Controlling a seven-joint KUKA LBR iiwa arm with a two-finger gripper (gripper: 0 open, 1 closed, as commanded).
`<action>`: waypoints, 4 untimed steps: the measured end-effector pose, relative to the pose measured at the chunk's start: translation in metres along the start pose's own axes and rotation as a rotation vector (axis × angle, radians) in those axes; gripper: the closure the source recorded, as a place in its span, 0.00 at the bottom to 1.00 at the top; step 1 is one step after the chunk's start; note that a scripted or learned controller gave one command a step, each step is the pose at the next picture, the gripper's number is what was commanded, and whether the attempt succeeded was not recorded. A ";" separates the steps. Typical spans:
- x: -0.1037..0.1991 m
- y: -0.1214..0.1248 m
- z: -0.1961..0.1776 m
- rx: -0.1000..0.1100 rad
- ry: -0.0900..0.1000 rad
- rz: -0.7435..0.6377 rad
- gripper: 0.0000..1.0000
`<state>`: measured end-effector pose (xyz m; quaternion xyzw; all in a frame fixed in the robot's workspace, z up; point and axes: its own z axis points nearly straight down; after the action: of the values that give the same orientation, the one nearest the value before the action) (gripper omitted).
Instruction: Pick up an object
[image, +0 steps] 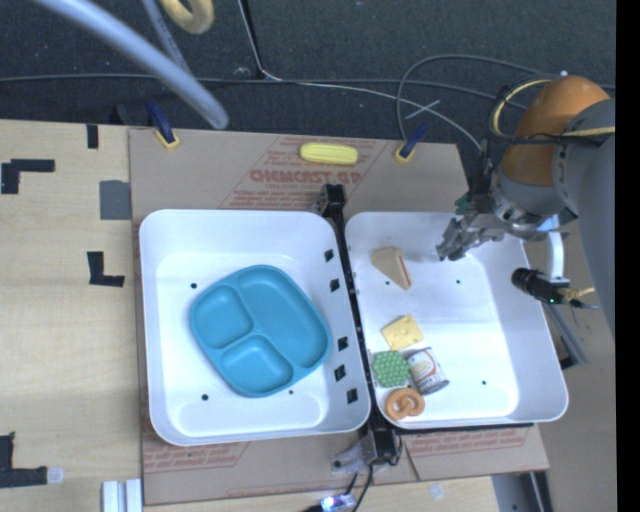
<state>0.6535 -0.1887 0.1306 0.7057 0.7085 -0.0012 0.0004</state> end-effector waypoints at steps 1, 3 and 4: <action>-0.007 -0.006 -0.054 -0.006 0.001 0.002 1.00; 0.000 -0.012 -0.152 -0.006 0.001 0.003 1.00; 0.060 -0.029 -0.147 0.000 0.003 -0.002 1.00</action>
<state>0.6248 -0.1288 0.2777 0.7051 0.7091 -0.0001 -0.0009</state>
